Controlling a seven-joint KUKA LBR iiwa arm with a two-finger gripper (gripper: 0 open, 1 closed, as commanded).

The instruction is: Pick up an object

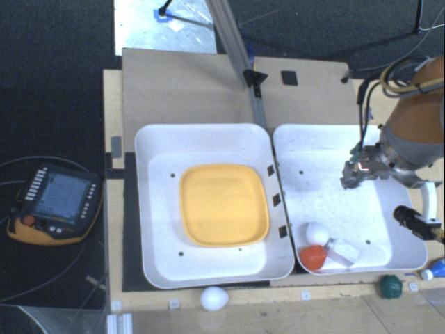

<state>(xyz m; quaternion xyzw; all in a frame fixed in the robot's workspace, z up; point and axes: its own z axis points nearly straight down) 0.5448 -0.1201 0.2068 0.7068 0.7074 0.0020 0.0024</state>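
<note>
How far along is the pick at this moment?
Nothing looks picked yet. The gripper hangs over the right bin, near its right side, with nothing visibly in it. The orange ball and white ball lie at the bin's near edge. Reaching, grasping and lifting one remain.

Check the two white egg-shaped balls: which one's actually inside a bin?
The white ball in the right bin, beside the orange ball. The other white ball lies on the bench, outside the left bin's front edge.
</note>
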